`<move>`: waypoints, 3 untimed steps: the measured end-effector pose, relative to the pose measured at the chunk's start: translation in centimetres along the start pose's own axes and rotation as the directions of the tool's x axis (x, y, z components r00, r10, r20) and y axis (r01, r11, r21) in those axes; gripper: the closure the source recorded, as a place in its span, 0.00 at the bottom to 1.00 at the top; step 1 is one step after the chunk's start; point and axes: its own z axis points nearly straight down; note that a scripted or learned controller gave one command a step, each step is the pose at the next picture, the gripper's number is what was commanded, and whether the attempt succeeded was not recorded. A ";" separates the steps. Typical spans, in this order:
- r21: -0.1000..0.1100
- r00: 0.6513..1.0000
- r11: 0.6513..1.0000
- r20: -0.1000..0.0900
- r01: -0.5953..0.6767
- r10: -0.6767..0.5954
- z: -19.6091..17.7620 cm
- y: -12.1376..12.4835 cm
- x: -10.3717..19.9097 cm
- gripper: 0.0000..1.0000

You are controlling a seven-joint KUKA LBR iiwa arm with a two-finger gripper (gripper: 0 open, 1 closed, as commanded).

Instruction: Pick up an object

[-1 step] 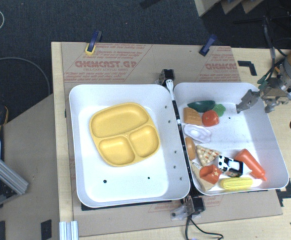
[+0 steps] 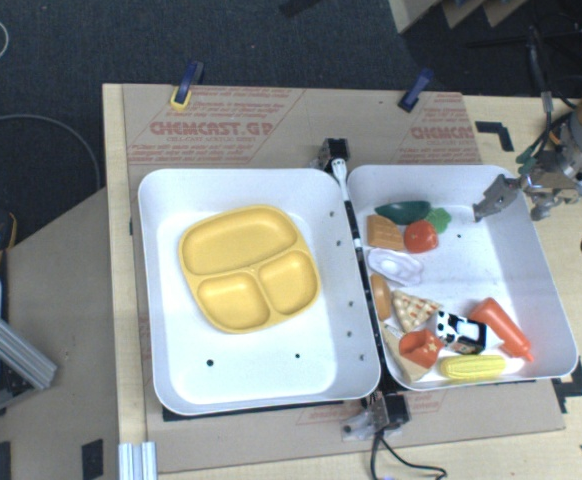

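Observation:
The right bin point(image 2: 531, 268) holds several toy foods along its left and near sides. Among them are a green vegetable point(image 2: 408, 211), a red tomato point(image 2: 421, 236), an orange carrot point(image 2: 501, 326), a yellow corn cob point(image 2: 473, 367) and a black-and-white piece point(image 2: 459, 331). My gripper point(image 2: 518, 200) hovers over the bin's far right corner, well away from the food. It is open, with nothing between its fingers. The nearest items, the green vegetable and the tomato, lie to its left.
A yellow divided plate point(image 2: 249, 266) lies in the left bin point(image 2: 161, 298). A black clip point(image 2: 335, 154) sits at the far end of the seam between the bins. Bare white floor spans the right bin's middle and right side. Cardboard surrounds both bins.

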 end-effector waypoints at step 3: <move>0.005 1.000 1.000 -0.002 0.000 0.000 13.6 -0.8 -0.5 0.00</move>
